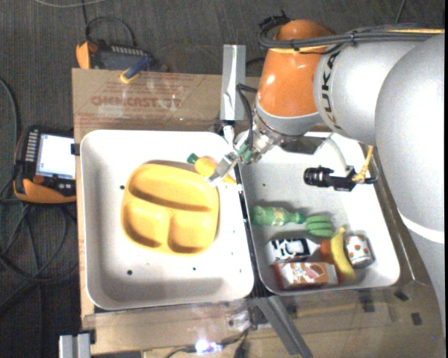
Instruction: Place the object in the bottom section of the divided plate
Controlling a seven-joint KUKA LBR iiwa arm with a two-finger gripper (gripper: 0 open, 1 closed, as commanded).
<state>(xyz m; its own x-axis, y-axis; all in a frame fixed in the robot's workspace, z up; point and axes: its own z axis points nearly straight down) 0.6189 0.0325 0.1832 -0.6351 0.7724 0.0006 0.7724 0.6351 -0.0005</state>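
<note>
A yellow divided plate [128, 213] lies in the left bin [97, 274], with one wide section at the far side and two smaller ones nearer the front. My gripper [222, 167] hangs over the plate's far right edge, by the wall between the bins. A small orange toy with a green tip [202, 164], like a carrot, sits at the fingertips and appears to be held between them. It is just above the plate's far right rim.
The right bin [388, 271] holds a green toy [284, 216], a black-and-white pack [293, 247], a red box [306, 274], a banana [343, 258] and a small can [360, 250]. The arm covers that bin's far part. A cardboard sheet [145, 99] lies behind the left bin.
</note>
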